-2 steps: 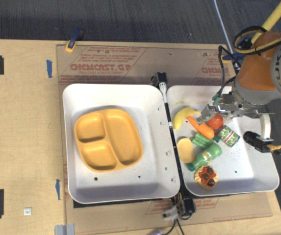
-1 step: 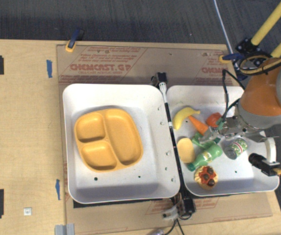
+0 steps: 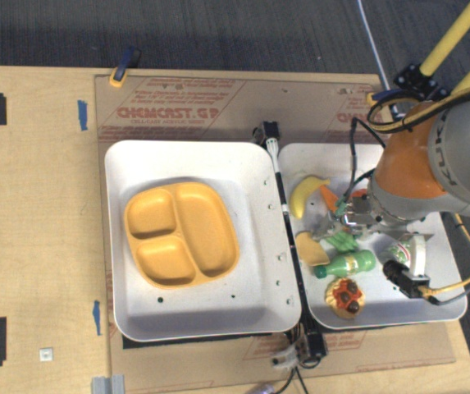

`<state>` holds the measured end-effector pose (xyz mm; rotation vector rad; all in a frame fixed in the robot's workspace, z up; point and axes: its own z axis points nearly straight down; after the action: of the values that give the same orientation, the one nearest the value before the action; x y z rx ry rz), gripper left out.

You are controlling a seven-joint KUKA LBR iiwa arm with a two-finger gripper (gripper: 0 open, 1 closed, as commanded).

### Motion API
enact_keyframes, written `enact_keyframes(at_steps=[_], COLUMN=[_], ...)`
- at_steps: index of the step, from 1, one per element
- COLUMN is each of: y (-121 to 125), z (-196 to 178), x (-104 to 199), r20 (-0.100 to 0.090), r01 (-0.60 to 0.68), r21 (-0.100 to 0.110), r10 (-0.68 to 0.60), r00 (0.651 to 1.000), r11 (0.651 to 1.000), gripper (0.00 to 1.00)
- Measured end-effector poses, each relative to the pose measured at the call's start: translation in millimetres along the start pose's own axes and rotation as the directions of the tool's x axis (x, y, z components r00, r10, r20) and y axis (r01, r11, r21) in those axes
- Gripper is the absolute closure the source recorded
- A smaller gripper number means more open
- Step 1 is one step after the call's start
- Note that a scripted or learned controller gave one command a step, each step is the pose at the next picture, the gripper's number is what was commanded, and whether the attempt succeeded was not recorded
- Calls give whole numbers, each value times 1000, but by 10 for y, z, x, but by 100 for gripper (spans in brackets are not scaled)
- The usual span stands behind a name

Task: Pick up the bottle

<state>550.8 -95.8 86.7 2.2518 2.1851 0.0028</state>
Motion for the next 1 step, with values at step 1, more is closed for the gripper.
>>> enact_keyframes(at_steps=[1], y=[-641], z=[3], x=[-3], r20=[-1], r01=[-172], r21=[1], r10=[172], r00=[985], r11=[985], gripper=[0])
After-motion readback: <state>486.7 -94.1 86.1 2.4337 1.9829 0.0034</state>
